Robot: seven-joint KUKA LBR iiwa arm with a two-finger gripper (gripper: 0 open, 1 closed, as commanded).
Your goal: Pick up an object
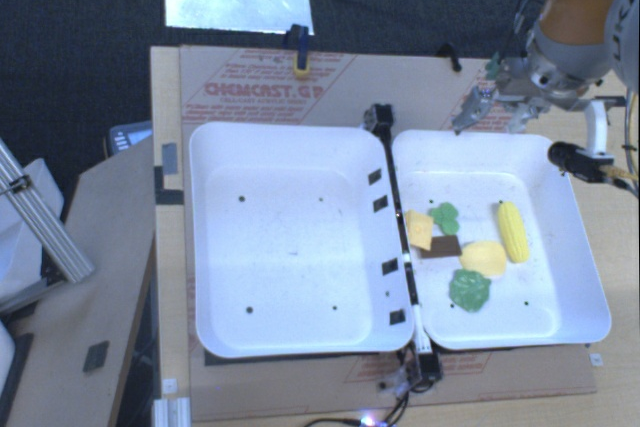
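On your bench the two white bins [290, 150] sat side by side, your gripper [492, 113] hung with fingers spread and empty over the right bin's far rim, and the corn cob [513, 231] lay well apart below it, near the right wall.

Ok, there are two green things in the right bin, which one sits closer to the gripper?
The smaller green piece, beside the yellow wedge, is closer to the gripper. The larger green one lies toward the bin's near edge.
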